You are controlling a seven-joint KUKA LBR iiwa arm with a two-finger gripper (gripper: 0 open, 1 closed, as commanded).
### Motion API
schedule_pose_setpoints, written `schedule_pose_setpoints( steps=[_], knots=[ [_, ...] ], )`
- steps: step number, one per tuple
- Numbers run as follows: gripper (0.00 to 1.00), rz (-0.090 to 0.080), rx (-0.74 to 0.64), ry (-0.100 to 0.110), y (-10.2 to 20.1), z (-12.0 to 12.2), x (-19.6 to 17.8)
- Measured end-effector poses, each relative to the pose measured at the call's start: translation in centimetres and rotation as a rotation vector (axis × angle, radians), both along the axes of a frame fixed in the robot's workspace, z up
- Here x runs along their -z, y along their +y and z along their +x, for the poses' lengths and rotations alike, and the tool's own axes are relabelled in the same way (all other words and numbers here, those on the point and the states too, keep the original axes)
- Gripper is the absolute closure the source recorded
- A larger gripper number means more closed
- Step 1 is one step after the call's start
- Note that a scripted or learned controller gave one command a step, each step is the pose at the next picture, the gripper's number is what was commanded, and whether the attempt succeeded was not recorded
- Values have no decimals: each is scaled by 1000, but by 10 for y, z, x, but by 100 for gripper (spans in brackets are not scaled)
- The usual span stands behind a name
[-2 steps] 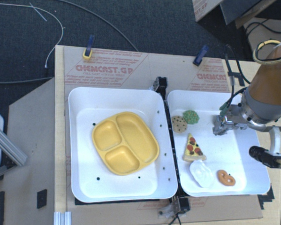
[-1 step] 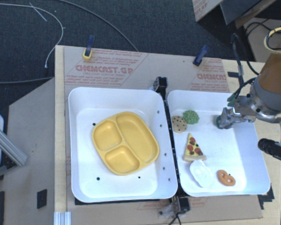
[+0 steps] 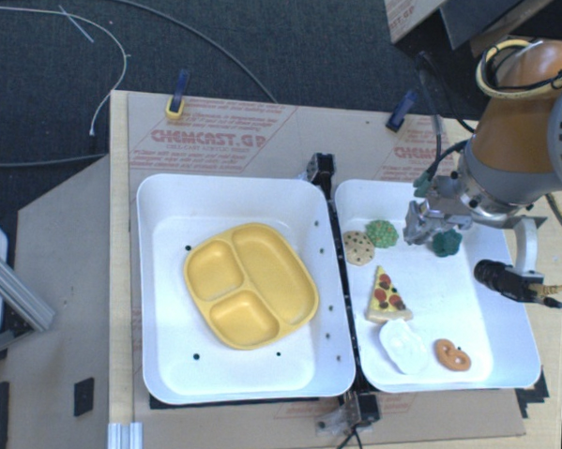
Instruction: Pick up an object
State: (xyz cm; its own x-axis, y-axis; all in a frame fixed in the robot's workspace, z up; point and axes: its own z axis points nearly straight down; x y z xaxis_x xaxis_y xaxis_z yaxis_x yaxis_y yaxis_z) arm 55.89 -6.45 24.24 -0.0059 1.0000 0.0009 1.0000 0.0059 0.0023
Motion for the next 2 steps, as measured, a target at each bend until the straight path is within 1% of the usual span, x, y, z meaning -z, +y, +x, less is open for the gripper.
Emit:
schedule_pose_setpoints(
  steps=[1,2],
  knots=[
    [100,1,0,0,53,10,-5],
    [100,0,1,1,103,17,4]
  ],
)
